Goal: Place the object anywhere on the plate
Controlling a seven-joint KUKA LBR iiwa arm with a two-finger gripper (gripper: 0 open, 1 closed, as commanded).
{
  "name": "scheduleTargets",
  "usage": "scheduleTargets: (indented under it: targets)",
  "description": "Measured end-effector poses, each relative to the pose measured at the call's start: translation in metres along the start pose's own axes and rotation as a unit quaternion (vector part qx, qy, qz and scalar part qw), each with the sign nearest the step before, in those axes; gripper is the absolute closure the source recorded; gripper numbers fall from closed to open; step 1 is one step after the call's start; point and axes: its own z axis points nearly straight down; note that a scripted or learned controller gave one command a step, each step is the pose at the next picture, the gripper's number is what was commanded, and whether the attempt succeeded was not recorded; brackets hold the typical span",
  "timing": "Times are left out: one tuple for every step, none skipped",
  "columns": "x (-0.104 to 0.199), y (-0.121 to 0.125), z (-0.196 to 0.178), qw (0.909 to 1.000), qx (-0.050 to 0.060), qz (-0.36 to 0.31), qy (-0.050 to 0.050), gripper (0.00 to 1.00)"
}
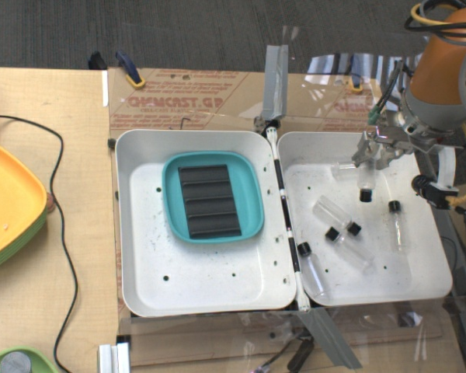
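Note:
A teal square plate (251, 200) lies in the left bin (140, 231), with a black ridged insert (209, 200) filling its middle. Several clear vials with black caps lie scattered in the right bin (427, 278): one (332, 214) near the centre, one (397, 228) further right, and one (311, 270) against the left wall. My gripper (370, 152) hangs over the back of the right bin. A black cap (365, 196) sits just below it, perhaps on a clear vial standing upright. Whether the gripper touches that vial is unclear.
The divider (283, 208) between the bins runs down the middle. Cardboard (186, 99) and a grey upright post (275, 84) stand behind the bins. Yellow dishes (8, 200) and a black cable (62, 231) lie on the wooden bench at left.

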Motion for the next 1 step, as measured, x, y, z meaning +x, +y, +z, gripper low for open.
scheduleTargets:
  targets:
    - [0.0924, -0.0194, 0.0088, 0.9994, 0.0, -0.035, 0.0, 1.0]
